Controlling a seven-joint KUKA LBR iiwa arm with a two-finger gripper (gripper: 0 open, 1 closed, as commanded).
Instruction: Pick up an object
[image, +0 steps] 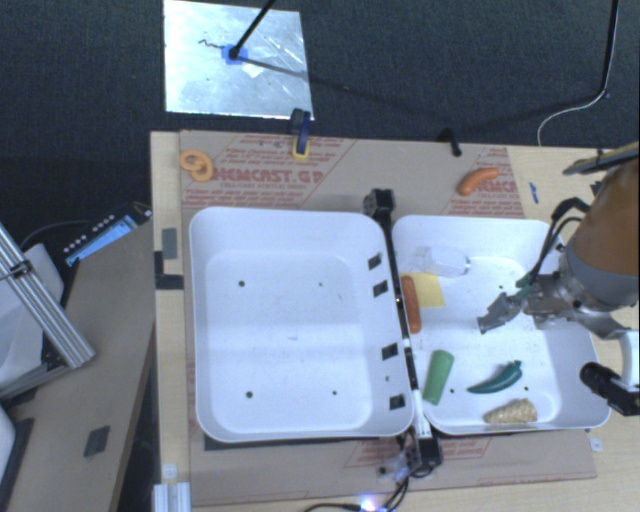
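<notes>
The right bin (570, 405) holds several objects. An orange sausage-shaped piece (410, 303) lies along its left wall beside a yellow square (430, 291). A green cylinder (437, 376), a dark green pepper (497, 378) and a beige cone-shaped piece (511, 411) lie near the front. A clear plastic item (446, 262) sits toward the back. My gripper (497, 316) hangs over the middle of this bin, above and just behind the pepper, with nothing visibly held. The arm (605, 250) reaches in from the right.
The left bin (205, 330) stands next to it, across a black divider (392, 300). On the cardboard behind lie an orange ring (196, 165), a second orange sausage (478, 181) and a yellow-blue clamp (299, 135). A silver sheet (238, 60) lies farther back.
</notes>
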